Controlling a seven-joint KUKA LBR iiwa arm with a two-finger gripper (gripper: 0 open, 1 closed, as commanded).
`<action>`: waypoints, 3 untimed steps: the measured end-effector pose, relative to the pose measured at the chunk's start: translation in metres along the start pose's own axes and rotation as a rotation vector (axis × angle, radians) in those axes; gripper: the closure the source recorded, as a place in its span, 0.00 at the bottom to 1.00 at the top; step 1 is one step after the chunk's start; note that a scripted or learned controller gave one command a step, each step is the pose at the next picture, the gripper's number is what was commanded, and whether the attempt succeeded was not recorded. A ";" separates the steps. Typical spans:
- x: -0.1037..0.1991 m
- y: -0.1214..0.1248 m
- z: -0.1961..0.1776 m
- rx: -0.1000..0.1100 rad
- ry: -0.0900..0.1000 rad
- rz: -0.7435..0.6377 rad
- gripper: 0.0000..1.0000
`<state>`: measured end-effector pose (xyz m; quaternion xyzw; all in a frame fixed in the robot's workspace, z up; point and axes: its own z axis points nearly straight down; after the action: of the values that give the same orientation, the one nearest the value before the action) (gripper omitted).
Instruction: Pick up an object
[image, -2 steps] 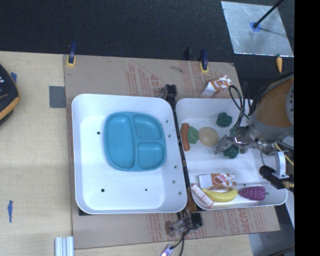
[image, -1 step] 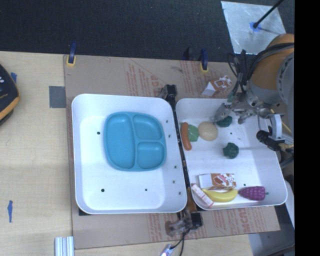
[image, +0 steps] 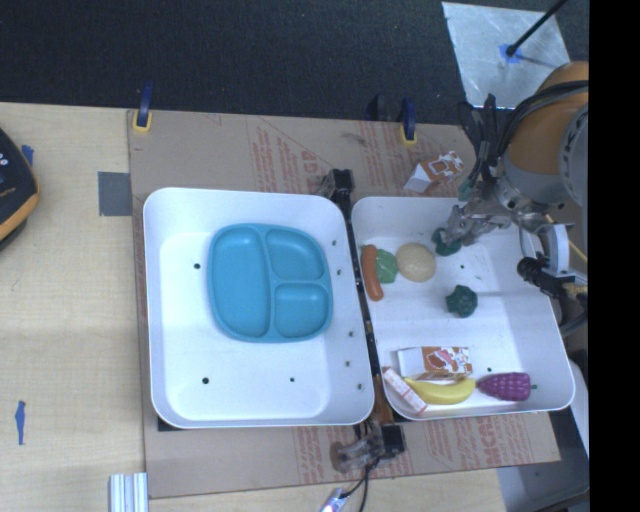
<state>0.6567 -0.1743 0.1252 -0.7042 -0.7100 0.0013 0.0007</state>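
1. 2 shallow white plastic bins were seen side by side on a brown cardboard sheet (image: 250, 150) laid over the bench.
2. The left white bin (image: 180, 400) was occupied by a light blue plastic plate with 3 compartments (image: 270, 282), lying flat near the bin's middle.
3. The right white bin (image: 540, 330) was found to contain several toy foods.
4. An orange toy sausage (image: 371, 272) was placed along the bin's left wall, with a small green toy vegetable (image: 386, 266) touching it and a round cream toy ball (image: 416, 262) just beside that.
5. A dark green toy broccoli-like piece (image: 461, 300) was located near the bin's middle, apart from the others.
6. Along the near wall, a white and orange printed toy carton (image: 434, 360), a yellow toy banana (image: 440, 391) and a purple toy grape bunch (image: 506, 386) were grouped together.
7. The grey arm's two-finger gripper (image: 462, 230) was positioned over the far part of the right bin, close to a small dark green object (image: 444, 242) at its tip.
8. It could not be told how far the pincer was spread, nor whether the dark green object was gripped.
9. A small orange and white packet (image: 436, 172) was lying on the cardboard beyond the right bin.
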 end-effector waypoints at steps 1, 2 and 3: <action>0.000 0.000 0.000 0.002 0.000 -0.001 0.00; -0.012 0.000 -0.003 -0.002 0.000 0.005 0.00; -0.038 -0.001 -0.003 -0.002 0.000 0.006 0.00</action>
<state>0.6563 -0.2119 0.1287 -0.7061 -0.7081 0.0006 -0.0002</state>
